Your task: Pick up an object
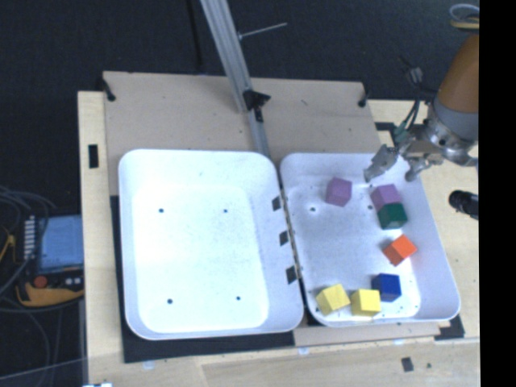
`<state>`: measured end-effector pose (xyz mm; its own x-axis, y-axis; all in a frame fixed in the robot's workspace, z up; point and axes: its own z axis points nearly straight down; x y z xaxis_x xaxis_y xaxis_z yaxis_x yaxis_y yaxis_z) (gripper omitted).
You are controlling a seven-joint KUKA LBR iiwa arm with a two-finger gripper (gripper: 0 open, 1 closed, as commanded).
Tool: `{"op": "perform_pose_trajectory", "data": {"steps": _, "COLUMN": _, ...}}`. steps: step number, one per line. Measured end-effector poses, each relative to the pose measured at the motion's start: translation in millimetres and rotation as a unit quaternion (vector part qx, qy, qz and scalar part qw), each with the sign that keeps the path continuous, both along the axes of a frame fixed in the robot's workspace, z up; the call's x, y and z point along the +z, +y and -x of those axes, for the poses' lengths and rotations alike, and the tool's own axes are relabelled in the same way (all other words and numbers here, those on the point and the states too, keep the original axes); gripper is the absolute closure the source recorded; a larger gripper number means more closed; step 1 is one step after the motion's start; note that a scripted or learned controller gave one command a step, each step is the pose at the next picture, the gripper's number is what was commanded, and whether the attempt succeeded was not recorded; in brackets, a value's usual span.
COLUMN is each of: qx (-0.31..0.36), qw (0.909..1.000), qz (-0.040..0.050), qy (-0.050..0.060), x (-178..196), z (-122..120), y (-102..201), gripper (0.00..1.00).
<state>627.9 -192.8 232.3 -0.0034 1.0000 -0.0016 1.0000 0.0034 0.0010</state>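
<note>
The arm (459, 87) is reaching in from the right, its grey body and orange band showing at the upper right edge; the gripper (397, 166) is hanging over the far right corner of the right bin (300, 216), near its back rim. Its 2 fingers (378, 168) are standing apart, one toward the bin's middle and one toward the right rim, and nothing is sitting between them.

7 blocks are lying in the right bin; the purple block (386, 194) is lying just below the gripper, nearest to it, with the green block (393, 214) touching its near side; the other purple block (339, 191) is sitting to the left of the gripper, apart from it, near the back middle of the bin; the orange block (400, 249) is lying farther toward the front along the right side, tilted at an angle; the blue block (388, 286) is resting near the front right corner, well apart from the gripper; the 2 yellow blocks, one (332, 299) and the other (366, 301), are sitting side by side against the front rim, just left of the blue block.

The left bin (201, 240) is lying beside the right one, their rims meeting along the middle; a slanted metal rail (230, 47) is crossing the board behind them.
</note>
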Motion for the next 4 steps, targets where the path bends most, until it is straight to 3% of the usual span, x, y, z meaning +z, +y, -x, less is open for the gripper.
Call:
{"op": "perform_pose_trajectory", "data": {"steps": 1, "qx": 0.001, "qw": 1.0, "qz": 0.0005, "qy": 0.0, "x": 0, "z": 0, "y": 0, "gripper": 0.0}}
{"op": "perform_pose_trajectory", "data": {"steps": 2, "qx": 0.0, "qw": 1.0, "qz": 0.0, "qy": 0.002, "x": -43, "z": -5, "y": -3, "gripper": 0.0}}
{"op": "perform_pose_trajectory", "data": {"steps": 3, "qx": -0.001, "qw": 1.0, "qz": -0.0007, "qy": 0.002, "x": -98, "z": 5, "y": -2, "gripper": 0.0}}
{"op": "perform_pose_trajectory", "data": {"steps": 4, "qx": -0.001, "qw": 1.0, "qz": -0.0012, "qy": -0.005, "x": -108, "z": 0, "y": -1, "gripper": 0.0}}
